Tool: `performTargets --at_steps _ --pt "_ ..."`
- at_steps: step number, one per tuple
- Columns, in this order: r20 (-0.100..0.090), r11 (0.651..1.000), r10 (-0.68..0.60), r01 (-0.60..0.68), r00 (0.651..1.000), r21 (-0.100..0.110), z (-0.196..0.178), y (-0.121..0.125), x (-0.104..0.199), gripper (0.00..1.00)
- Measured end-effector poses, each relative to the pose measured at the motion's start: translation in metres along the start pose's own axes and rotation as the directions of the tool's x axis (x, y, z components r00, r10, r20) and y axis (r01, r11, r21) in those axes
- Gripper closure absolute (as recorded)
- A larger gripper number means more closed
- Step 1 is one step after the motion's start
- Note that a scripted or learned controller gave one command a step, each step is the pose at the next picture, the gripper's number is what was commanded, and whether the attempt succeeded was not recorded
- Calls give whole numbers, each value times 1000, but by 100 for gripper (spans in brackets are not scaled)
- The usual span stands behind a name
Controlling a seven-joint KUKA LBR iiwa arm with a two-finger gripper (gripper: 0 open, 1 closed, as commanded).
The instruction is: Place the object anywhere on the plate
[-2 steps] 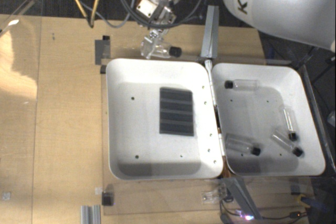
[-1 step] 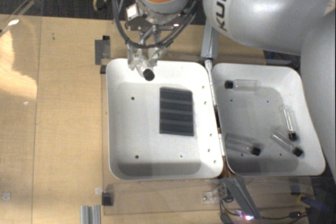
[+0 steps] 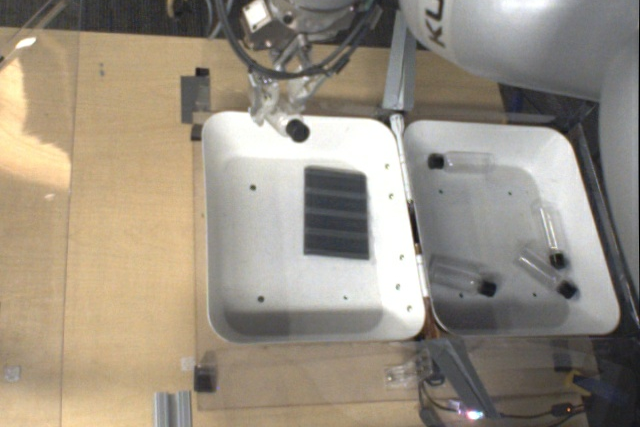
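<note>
Looking down over the bench, I see the gripper (image 3: 272,111) hanging above the left bin (image 3: 225,245), at the corner that is upper left in my view. I cannot tell whether the tool is spread or pressed together. A small black-capped piece (image 3: 297,129) sits right at its tip, just inside the bin's far rim; I cannot tell if it is pinched. The dark ribbed plate (image 3: 336,212) lies flat mid-bin, apart from the piece. In the right bin (image 3: 590,215), 4 clear tubes (image 3: 462,160) with black caps lie scattered.
</note>
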State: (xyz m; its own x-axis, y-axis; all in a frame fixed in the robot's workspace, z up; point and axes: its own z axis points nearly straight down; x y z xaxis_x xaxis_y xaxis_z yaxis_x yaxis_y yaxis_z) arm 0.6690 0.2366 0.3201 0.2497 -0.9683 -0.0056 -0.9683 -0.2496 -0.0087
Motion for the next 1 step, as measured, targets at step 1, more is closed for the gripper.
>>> performTargets --at_steps 1 --pt "0 1000 0 0 1000 0 0 0 0 0"
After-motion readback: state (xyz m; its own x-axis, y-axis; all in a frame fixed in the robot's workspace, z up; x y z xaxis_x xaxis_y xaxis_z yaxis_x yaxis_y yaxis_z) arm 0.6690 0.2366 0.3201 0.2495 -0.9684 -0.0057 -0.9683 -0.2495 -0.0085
